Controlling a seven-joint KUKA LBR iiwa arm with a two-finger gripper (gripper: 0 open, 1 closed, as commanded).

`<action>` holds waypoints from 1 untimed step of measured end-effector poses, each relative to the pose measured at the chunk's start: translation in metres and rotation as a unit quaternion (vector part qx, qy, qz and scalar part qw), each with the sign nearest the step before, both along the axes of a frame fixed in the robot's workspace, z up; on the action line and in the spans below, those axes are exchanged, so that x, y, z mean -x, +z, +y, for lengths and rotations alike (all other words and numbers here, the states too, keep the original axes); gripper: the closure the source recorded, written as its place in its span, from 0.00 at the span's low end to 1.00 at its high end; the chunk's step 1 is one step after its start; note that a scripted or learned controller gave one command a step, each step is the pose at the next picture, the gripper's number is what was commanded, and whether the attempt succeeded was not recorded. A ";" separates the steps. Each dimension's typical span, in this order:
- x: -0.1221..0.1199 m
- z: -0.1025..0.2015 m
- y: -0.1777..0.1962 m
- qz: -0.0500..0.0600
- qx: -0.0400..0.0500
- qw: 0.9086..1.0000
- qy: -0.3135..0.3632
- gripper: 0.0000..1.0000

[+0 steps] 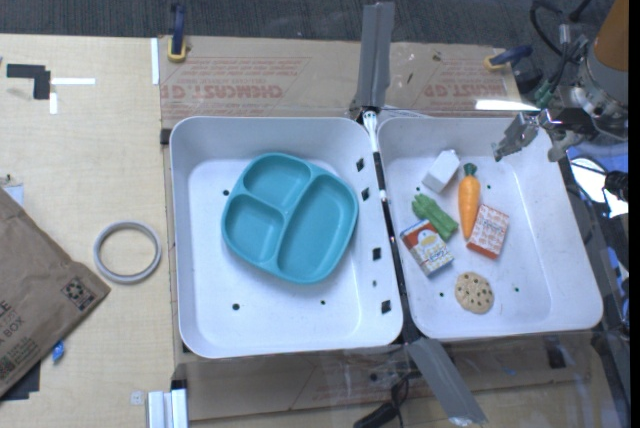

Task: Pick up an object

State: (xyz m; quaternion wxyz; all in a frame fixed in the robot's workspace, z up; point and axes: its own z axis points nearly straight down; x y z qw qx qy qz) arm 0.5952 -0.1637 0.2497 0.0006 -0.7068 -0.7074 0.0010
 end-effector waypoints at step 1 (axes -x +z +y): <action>0.017 0.060 0.058 -0.001 0.001 0.997 -0.083 0.00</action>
